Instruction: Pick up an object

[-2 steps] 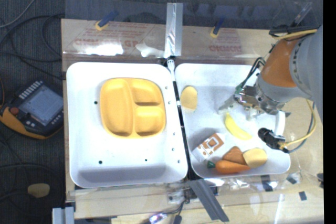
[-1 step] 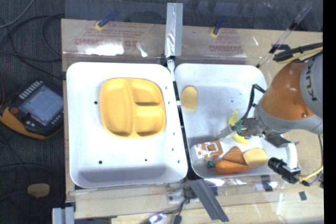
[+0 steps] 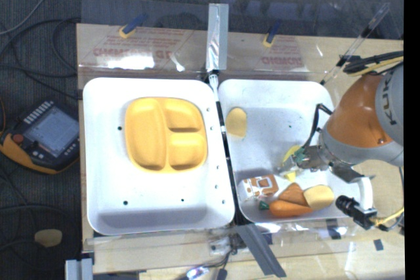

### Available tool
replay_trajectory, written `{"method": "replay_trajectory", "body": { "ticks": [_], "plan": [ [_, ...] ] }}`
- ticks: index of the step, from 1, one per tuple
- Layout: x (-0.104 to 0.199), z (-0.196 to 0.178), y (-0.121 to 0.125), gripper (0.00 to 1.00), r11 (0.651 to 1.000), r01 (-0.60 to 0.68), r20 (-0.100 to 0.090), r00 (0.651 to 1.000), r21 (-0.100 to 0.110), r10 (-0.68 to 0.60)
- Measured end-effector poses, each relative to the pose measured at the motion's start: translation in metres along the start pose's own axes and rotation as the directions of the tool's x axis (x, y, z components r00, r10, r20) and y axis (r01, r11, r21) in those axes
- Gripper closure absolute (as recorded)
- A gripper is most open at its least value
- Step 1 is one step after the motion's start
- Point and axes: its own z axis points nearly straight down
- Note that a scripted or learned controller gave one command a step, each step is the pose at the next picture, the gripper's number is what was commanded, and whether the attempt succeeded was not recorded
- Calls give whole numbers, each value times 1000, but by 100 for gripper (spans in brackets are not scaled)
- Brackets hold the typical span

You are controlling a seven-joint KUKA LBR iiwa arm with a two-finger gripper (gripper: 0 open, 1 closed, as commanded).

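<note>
The right bin (image 3: 262, 108) holds a pale yellow round piece (image 3: 236, 121) near its left wall, a small white and orange carton (image 3: 258, 186), an orange carrot (image 3: 289, 201) and a cream-yellow block (image 3: 319, 195) at the front. The gripper (image 3: 298, 159) hangs low over the middle right of this bin, just above the carrot, with a small yellow-green thing (image 3: 291, 155) at its tip. The left bin (image 3: 105, 193) holds a yellow divided tray (image 3: 165, 133).
The arm's orange band (image 3: 357, 116) and grey body cover the right bin's right side. A metal divider post (image 3: 217, 36) rises between the bins at the back. A handheld controller (image 3: 42, 136) lies on the floor to the left.
</note>
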Motion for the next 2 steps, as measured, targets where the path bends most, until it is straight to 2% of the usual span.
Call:
{"method": "replay_trajectory", "body": {
  "ticks": [1, 2],
  "plan": [
    [39, -124, -6, 100, 1000, 1, -3, 1000, 23, -1],
    [-2, -137, -10, 100, 991, 128, -5, 992, 23, -128]
  ]
}}
